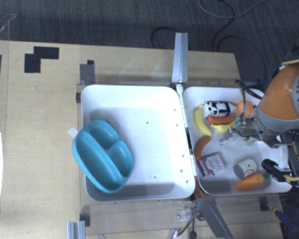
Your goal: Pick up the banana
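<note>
The yellow banana lies in the right bin near its left wall, curving below a black-and-white cow toy and a red sausage-shaped piece. My gripper hangs low over the middle of the right bin, just right of the banana's lower end. The grey arm with its orange band comes in from the right. The gripper's tip is small and blurred against the white bin floor, and nothing is clearly seen in it.
The right bin also holds an orange-red oblong piece, a small printed packet, a grey round cup and a carrot. A blue divided dish lies in the left bin.
</note>
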You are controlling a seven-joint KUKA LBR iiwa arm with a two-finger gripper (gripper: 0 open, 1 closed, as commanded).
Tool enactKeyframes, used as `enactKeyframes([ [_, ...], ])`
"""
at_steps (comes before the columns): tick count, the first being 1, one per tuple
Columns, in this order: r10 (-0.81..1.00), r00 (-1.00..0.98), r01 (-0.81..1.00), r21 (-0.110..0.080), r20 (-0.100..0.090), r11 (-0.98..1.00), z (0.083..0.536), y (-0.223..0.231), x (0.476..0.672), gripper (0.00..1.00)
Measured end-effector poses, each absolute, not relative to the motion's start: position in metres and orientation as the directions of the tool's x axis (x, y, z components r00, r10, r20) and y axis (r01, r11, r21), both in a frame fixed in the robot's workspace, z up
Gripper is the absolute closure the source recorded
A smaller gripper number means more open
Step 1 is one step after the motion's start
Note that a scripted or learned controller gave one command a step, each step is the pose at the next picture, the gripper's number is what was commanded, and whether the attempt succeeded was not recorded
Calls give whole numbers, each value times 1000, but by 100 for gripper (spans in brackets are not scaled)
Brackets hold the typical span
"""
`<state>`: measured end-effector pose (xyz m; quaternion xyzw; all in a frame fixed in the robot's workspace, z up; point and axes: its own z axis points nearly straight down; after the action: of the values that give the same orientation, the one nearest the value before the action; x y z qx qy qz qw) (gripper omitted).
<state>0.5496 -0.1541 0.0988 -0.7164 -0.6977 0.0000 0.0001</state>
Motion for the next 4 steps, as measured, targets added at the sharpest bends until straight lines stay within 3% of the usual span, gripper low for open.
enactKeyframes([
  [1,1000,26,1000,2,0,-26,108,-154,552,100],
  [2,1000,27,1000,6,-2,-27,88,-111,614,100],
  [3,1000,27,1000,10,-4,-27,88,-112,614,0],
  [4,1000,21,1000,10,0,-21,97,-109,616,100],
])
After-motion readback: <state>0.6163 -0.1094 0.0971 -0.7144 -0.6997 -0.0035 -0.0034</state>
